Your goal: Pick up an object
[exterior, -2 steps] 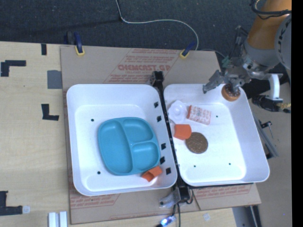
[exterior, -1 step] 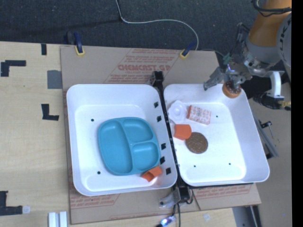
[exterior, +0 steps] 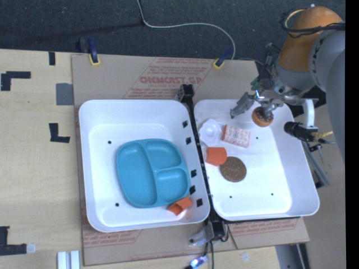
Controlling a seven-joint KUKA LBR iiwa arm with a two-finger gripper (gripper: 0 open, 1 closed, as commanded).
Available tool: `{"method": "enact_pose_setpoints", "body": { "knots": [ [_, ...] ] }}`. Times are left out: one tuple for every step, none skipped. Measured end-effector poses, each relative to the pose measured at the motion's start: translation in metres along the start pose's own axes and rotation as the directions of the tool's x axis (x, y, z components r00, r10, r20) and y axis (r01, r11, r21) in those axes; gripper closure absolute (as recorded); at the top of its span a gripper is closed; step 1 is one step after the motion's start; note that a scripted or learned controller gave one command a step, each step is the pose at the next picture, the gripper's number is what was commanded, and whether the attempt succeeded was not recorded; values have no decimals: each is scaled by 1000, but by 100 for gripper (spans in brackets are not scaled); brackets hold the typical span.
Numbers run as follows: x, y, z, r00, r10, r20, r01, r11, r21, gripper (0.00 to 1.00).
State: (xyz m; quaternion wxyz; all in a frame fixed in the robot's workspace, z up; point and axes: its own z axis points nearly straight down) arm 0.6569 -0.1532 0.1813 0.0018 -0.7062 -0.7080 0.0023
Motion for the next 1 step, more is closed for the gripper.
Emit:
{"method": "enact_pose_setpoints", "body": {
  "knots": [
    [2,10,54,1000,0,1,0,1000,-1,0]
  ]
}}
